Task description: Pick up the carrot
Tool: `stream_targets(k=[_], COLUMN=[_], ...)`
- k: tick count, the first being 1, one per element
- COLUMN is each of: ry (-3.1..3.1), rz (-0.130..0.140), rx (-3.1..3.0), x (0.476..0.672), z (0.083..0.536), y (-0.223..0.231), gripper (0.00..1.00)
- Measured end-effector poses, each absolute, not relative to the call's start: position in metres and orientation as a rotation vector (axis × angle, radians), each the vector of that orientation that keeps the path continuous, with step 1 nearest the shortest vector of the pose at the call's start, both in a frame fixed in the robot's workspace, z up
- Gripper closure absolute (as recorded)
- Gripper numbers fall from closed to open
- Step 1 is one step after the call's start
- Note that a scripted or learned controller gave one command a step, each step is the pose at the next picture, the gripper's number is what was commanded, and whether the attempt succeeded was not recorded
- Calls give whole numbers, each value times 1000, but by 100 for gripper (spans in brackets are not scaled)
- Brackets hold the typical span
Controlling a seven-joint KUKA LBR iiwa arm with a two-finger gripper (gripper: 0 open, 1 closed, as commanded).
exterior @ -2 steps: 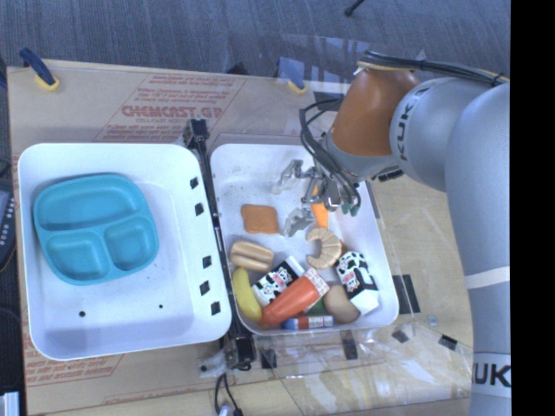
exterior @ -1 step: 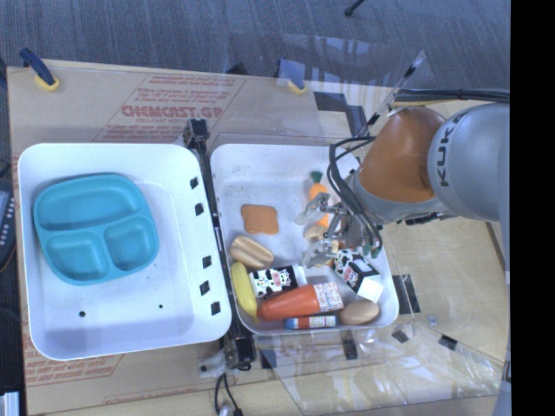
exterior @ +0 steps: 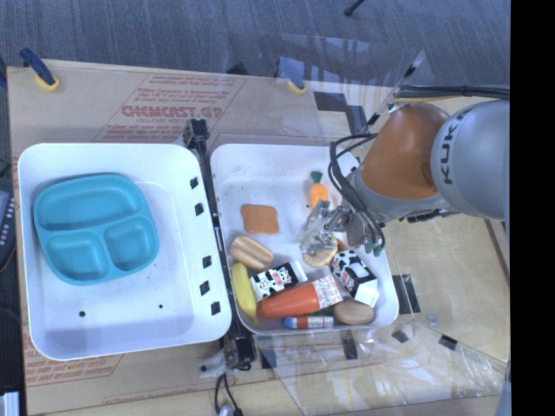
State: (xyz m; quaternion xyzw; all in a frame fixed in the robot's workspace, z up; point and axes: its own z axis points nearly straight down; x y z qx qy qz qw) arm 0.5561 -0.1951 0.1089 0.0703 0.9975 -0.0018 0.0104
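End effector (exterior: 323, 229) low in rt bin (exterior: 227, 232), just below carrot (exterior: 318, 193); grip state unclear

The carrot (exterior: 318, 192) is partly covered by the arm (exterior: 408, 159), only its upper end being seen. The gripper (exterior: 319, 230) is blurred beside the carrot, and its fingers cannot be made out. The arm is cut off at the right edge.

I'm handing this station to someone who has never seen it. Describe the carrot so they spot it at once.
Look in the right-hand white bin, the one crowded with toy food, not the bin holding the blue tray. Near its far right side, just beside the grey arm's gripper, lies the carrot. It is small and orange with a green tip, much smaller than the large red-orange piece at the near edge.
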Motion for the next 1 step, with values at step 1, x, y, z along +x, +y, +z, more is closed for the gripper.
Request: stream_targets(k=[1], ry=[3075], rz=[0], rx=[602], x=[597], z=[197], y=[-156], gripper=[100])
